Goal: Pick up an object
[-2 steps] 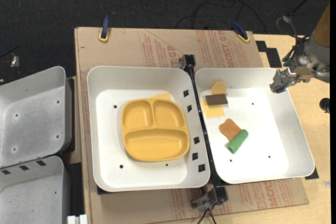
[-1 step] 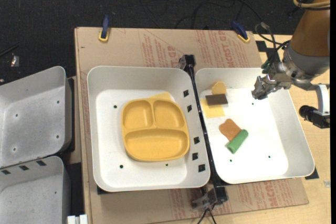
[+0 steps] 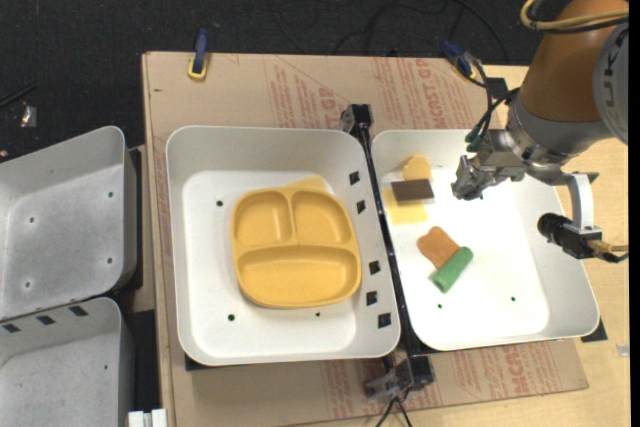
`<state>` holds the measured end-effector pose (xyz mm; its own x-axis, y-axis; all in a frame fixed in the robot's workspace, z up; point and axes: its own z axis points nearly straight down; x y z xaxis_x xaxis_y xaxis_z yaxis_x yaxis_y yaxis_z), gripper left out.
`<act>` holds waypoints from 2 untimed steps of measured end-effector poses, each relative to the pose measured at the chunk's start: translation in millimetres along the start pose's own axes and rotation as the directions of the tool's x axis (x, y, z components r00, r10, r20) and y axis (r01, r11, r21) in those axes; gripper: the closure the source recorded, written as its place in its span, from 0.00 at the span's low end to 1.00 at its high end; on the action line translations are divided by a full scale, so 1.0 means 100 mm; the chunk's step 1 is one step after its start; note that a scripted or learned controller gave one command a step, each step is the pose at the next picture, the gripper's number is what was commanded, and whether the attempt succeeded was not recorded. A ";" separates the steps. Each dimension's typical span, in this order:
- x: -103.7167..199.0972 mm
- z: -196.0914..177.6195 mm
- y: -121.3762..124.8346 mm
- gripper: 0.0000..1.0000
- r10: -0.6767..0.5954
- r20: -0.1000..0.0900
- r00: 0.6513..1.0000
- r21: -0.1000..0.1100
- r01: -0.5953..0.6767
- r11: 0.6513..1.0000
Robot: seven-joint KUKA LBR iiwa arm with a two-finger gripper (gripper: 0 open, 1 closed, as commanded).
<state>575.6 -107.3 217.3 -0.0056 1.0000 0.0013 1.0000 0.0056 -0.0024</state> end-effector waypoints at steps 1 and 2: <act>0.57 -0.13 -0.14 1.00 -0.003 -0.001 1.000 -0.002 0.003 1.000; 1.11 -0.03 -0.25 1.00 -0.002 0.000 1.000 0.000 0.002 1.000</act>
<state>550.2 3.6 220.3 -0.0075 1.0000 0.0015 1.0000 0.0075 -0.0024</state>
